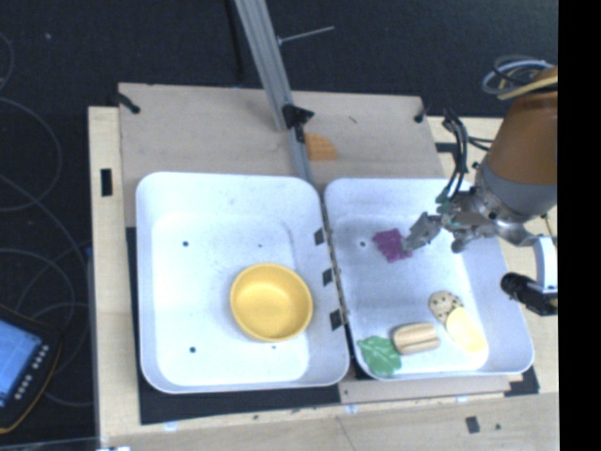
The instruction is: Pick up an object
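My gripper [439, 237] hangs over the upper part of the right bin [498, 365], its two fingers spread apart with nothing between them. A small purple object [389, 244] lies just left of the left finger; I cannot tell whether they touch. Toward the bin's front lie a tan cylinder-shaped piece [415, 337], a green crumpled thing [378, 354], a pale yellow oval [466, 330] and a round tan spotted piece [445, 303]. A yellow bowl [271, 301] stands upright in the left bin [160, 252].
A slanted metal bar [268, 54] runs from the top of the view down to the gap between the bins. A small orange item [320, 147] lies on the bench behind the bins. A tablet [17, 365] sits off the bench at lower left.
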